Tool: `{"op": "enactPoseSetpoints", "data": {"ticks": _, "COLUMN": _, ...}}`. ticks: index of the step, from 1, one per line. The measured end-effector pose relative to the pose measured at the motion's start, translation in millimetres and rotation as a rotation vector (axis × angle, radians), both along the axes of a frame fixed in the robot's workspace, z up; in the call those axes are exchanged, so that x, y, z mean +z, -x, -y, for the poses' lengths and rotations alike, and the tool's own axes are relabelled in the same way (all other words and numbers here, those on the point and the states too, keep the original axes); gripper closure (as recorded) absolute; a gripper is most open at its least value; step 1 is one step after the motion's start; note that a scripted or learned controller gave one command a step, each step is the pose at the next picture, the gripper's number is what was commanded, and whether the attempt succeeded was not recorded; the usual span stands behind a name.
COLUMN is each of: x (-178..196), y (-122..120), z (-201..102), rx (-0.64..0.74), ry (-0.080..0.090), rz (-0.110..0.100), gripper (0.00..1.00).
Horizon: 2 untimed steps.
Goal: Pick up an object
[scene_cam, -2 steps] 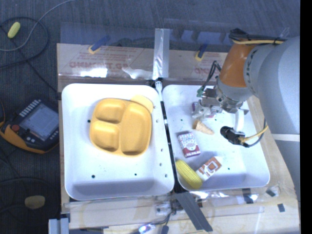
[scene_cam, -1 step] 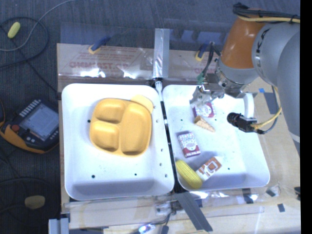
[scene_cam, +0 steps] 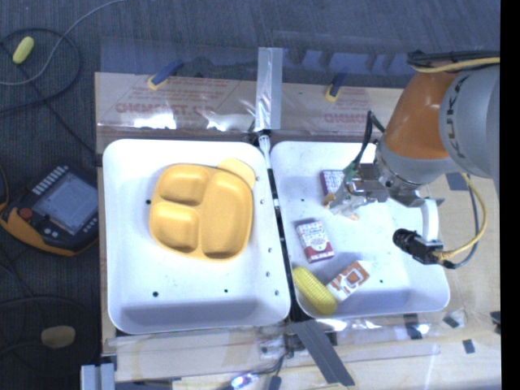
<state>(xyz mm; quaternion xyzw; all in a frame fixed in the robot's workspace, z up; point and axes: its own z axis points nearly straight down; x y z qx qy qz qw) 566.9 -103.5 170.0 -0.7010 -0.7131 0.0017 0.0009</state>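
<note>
Reaching into the right bin [scene_cam: 439, 299] from the right, the arm [scene_cam: 439, 128] hangs its jaws low over the bin's upper middle, and whether they are released or clenched cannot be told from this slanted view, since the wrist hides them. The gripper [scene_cam: 355, 195] sits just beside a small dark red packet [scene_cam: 331, 182] lying flat near the bin's upper left, seemingly touching or nearly touching its right edge; that packet looks like the likeliest target. To do this step well, I judge the jaws should centre over the packet rather than its edge, straddle its narrow side, and press down squarely before closing, because a thin flat item on a smooth floor tends to slide away. Other candidates lie well apart, lower in the same bin: a red card box [scene_cam: 314, 240], a red and white carton [scene_cam: 350, 278] and a yellow corn cob [scene_cam: 314, 290] touching it. The left bin [scene_cam: 130, 299] holds a yellow divided tray [scene_cam: 201, 211].
</note>
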Motion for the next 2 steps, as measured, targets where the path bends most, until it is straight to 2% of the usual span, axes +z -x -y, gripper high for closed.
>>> {"op": "enactPoseSetpoints", "data": {"ticks": 1, "x": 0.1, "y": -0.3, "z": -0.6, "rx": 0.001, "ry": -0.001, "rz": 0.001, "gripper": 0.00}}
{"op": "enactPoseSetpoints", "data": {"ticks": 2, "x": -66.9, "y": 5.6, "z": 2.7, "rx": 0.062, "ry": 0.001, "rz": 0.022, "gripper": 0.00}}
